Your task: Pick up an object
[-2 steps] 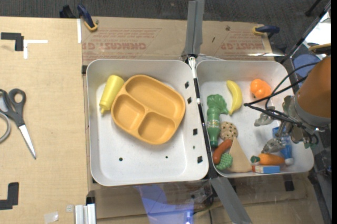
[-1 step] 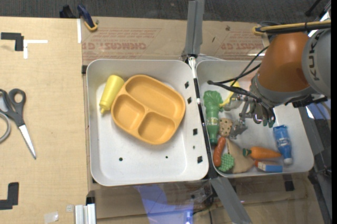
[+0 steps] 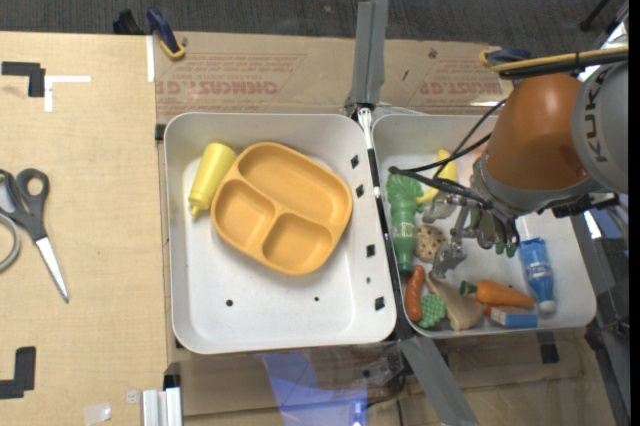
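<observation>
My gripper (image 3: 455,252) hangs low inside the right bin (image 3: 575,244), under the orange wrist band. It sits just right of a speckled cookie (image 3: 430,241) and a green bottle (image 3: 403,214). Below it lie a tan wedge (image 3: 460,306), a carrot (image 3: 505,294), a small red-orange piece (image 3: 415,289) and a green knobbly piece (image 3: 432,312). A blue bottle (image 3: 536,269) lies to its right, and a yellow item (image 3: 441,174) shows at the bin's back. The view shows nothing lifted by the gripper.
The left bin (image 3: 200,314) holds an orange-yellow divided plate (image 3: 280,207) and a yellow bottle (image 3: 210,176). Scissors (image 3: 35,224) lie on the wooden bench at far left. Cardboard (image 3: 250,79) lies behind the bins, with a grey post (image 3: 368,49) between them.
</observation>
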`<state>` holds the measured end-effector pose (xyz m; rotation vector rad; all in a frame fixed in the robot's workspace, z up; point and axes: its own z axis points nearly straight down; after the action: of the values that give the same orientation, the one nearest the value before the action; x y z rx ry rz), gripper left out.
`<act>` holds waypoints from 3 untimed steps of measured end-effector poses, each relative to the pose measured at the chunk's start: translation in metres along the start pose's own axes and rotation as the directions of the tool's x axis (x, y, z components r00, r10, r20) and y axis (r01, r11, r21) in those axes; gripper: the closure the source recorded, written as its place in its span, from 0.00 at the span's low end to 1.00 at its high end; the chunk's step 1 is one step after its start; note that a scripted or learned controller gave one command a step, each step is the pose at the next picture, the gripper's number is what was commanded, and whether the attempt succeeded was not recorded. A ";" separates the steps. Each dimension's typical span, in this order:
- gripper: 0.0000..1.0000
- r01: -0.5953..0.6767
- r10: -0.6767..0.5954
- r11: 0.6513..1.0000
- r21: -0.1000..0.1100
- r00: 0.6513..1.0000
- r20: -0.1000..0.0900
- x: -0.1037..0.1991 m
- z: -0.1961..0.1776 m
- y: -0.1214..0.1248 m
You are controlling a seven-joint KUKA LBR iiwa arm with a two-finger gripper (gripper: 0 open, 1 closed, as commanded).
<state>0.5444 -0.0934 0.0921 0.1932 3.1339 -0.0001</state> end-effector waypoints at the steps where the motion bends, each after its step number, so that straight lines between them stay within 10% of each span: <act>1: 0.00 -0.284 0.284 0.959 0.000 0.959 0.004 -0.049 -0.001 -0.065; 3: 0.00 -0.644 0.644 0.765 0.001 0.765 0.001 -0.092 0.000 -0.009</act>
<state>0.6347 -0.1134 0.0927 1.2547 2.8779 -0.0013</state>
